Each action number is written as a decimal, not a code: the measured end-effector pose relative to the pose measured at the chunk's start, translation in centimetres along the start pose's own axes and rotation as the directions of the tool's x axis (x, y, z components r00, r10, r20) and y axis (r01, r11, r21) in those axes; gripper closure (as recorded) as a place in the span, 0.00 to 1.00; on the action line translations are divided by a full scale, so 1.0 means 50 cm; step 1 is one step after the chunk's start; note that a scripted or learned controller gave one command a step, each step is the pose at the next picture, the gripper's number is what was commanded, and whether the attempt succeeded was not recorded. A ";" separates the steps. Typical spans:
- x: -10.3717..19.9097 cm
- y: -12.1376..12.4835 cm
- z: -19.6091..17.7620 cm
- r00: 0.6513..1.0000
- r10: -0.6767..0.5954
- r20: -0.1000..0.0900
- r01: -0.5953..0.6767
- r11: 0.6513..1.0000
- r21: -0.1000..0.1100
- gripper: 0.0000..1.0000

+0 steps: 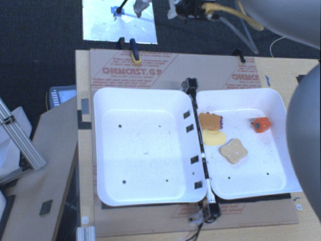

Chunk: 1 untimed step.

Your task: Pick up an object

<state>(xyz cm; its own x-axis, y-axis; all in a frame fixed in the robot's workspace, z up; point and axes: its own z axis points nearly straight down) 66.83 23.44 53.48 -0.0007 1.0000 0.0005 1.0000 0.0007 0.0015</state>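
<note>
Left shallow white plastic bin [143, 97] bare. Right white bin [271, 97] holds four items, left to right: orange-brown block with purple edge [210, 121] touching pale yellow flat disc [214, 138] below it; tan toast-shaped slice [233, 151], tilted diagonally, just beside disc; small orange-red chunk [260, 124] well apart at right. Pincer [143, 1] far above at frame top, over foil sheet [119, 14], well apart from items; cannot tell its opening; nothing seen held. Grey arm [303, 134] overlaps right bin edge.
</note>
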 end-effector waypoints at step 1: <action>0.001 0.000 -0.024 1.000 -0.003 -0.001 0.003 1.000 -0.003 1.00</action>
<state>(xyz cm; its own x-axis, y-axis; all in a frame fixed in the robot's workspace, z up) 66.82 23.47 54.66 -0.0037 1.0000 0.0012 1.0000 0.0037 0.0045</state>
